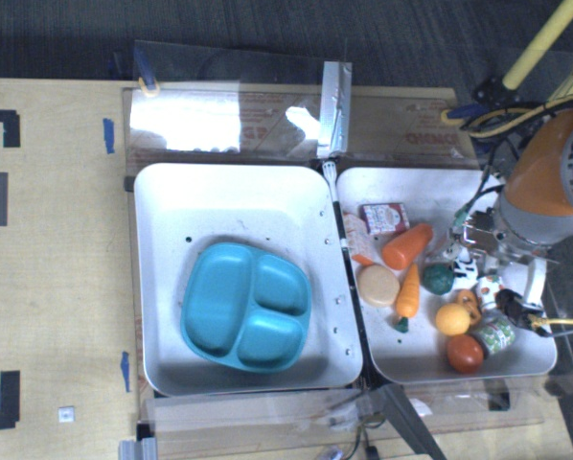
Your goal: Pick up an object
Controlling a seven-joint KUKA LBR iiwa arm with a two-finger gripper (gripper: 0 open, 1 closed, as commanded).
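At the near edge of the right bin (540, 357) a red tomato (466, 353) is seen, with a yellow ball (450, 319) touching it just behind. Further back a carrot (408, 291) lies beside a beige disc (378, 286), and a green piece (438, 278) sits between the carrot and the gripper (478, 268). Farthest are an orange pepper (406, 245) and a pink box (382, 218). In the left bin (162, 199) 1 blue plate (248, 305) is held.

The gripper hangs low over the right-hand cluster, near the green piece and the ball; whether it is open or closed cannot be told, and nothing is seen gripped.

The step in hand is judged to be the descent onto 1 object. It would be done best if a single piece were chosen, the descent centred over it, and neighbours left unpinched. The ball is crowded by the tomato and may roll; the green piece is judged the easier target.
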